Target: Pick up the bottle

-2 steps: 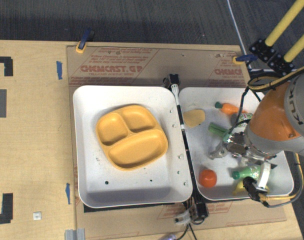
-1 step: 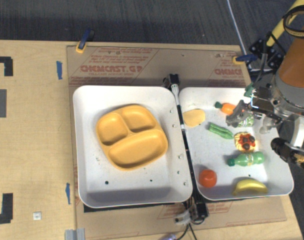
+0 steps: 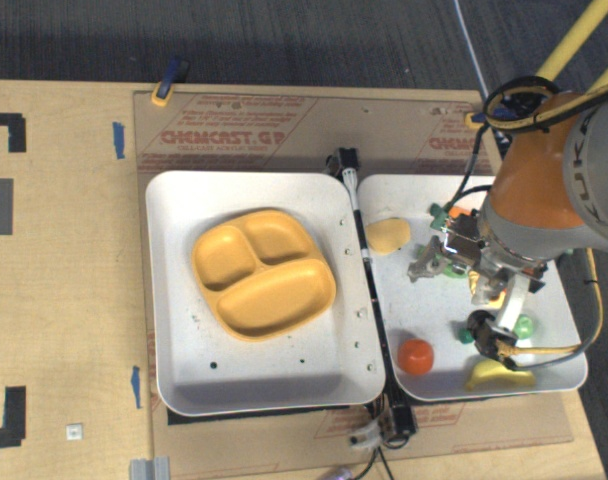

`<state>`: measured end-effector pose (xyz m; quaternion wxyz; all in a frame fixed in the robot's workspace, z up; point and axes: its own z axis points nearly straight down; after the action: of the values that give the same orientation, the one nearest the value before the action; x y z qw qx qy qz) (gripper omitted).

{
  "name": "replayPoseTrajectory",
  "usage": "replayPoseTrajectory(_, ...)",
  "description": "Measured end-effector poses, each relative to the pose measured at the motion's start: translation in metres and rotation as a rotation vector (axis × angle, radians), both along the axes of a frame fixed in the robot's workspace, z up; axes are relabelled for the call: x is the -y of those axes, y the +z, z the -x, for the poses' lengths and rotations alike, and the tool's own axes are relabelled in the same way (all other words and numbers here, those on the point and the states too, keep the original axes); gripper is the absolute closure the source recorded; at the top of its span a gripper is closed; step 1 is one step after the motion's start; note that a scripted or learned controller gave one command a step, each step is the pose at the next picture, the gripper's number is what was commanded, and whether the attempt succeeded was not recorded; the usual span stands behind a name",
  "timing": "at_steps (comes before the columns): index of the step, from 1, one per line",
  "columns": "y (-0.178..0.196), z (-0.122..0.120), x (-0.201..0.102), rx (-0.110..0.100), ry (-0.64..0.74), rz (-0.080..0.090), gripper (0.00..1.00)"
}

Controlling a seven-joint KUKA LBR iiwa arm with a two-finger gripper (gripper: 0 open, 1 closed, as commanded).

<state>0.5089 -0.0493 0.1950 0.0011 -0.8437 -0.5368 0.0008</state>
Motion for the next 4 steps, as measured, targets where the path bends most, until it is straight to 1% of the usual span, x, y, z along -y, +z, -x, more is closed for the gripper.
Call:
replayPoseTrajectory(1, 0.010, -0.001, 0.000, 0.001, -0.001, 0.001, 1.00)
replayPoseTrajectory(2, -0.107, 0.029, 0.059, 0.004, 0.034, 0.001, 1.00)
replayPoseTrajectory(3, -0.108, 0.029, 0.059, 0.004, 0.035, 0.001, 0.00)
replayPoseTrajectory(4, 0.121, -0.002, 0.009, 0.003, 0.012, 0.001, 0.00)
